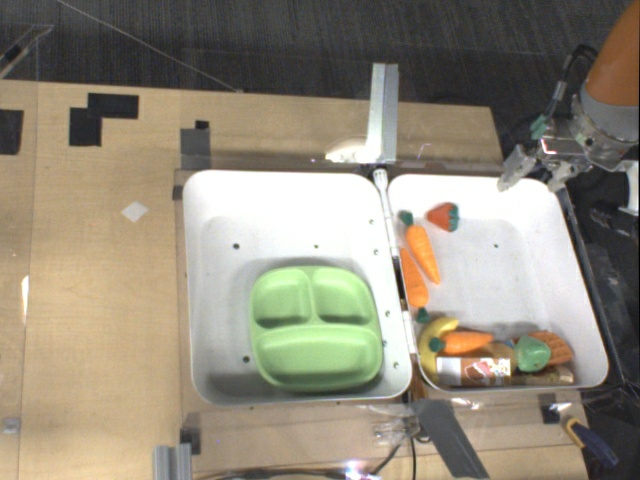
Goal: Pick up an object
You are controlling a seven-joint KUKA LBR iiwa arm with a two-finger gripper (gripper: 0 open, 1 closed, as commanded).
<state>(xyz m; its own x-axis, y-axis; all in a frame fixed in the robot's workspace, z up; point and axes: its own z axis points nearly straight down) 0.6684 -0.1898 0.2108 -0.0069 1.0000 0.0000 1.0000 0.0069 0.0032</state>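
My gripper (534, 172) hangs over the far right corner of the right bin (520, 268), open, with nothing between its fingers. In that bin a red strawberry (442, 216) lies near the far left corner. Two orange carrots (422, 251) (413, 286) lie along the left wall. At the near edge sits a cluster: a yellow banana (437, 330), another carrot (467, 343), a small bottle with a red label (478, 370) and an orange and green vegetable (538, 352). All of these lie well away from the gripper.
A green divided plate (316, 326) lies in the left bin (230, 258). A metal post (384, 113) stands behind the wall between the bins. The wooden bench (90, 268) stretches to the left.
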